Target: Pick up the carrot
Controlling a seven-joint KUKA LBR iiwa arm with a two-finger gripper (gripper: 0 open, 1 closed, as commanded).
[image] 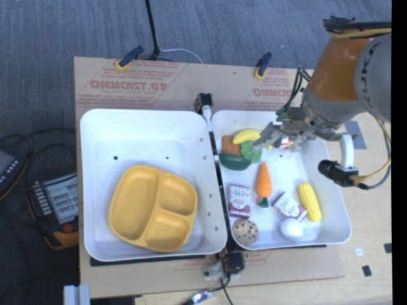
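Gripper [280,136] hovers over the right bin [331,230], fingers spread apart and holding nothing. The carrot [263,180] lies just below it, not yet grasped, so the whole pick remains. Around it: banana [247,135], corn cob [309,200], egg [292,228], cookie [245,231]. The left bin [102,132] holds a yellow divided tray [152,206].

Grey-blue carpet [76,18] covers the floor on every side of the bench. A brown board [191,81] printed with red lettering tops the bench, held at its far edge by two yellow-and-blue clamps [129,57], one far left of the gripper and one just above-left of it. A thin black pole [150,18] rises from the board up-left of the gripper. Well to the gripper's left, dark cables [25,138] and a controller box [54,199] lie on the carpet. Lighting is even.
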